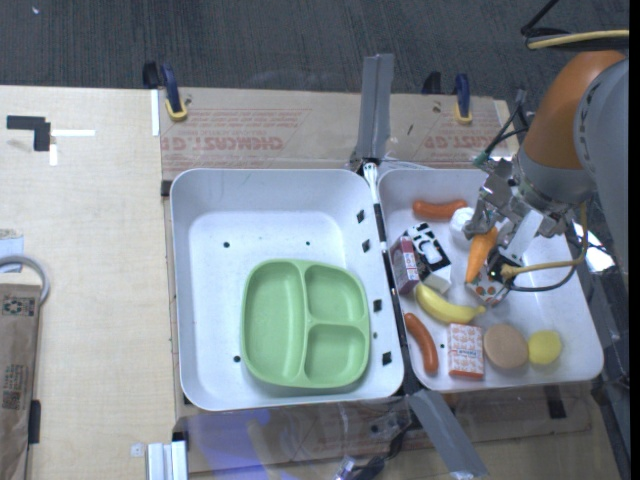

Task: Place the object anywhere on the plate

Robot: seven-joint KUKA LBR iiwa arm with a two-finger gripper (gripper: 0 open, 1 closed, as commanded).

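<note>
A light green plate [305,323] with three compartments lies in the left bin [200,268], toward its front. My gripper [491,251] is low over the middle of the right bin [580,368], pointing down and left. An orange carrot [478,258] stands tilted between its fingers, and the gripper is shut on the carrot's upper part. The carrot's tip points down toward a yellow banana [448,306]. The plate is well to the left of the gripper, past the wall between the bins.
The right bin also holds an orange sausage [440,208], a black-and-white pack [428,248], a dark bar [405,266], a red hot dog [422,343], a cracker box [465,352], a tan bun [505,348] and a lemon [545,346]. A grey divider [375,118] stands between the bins.
</note>
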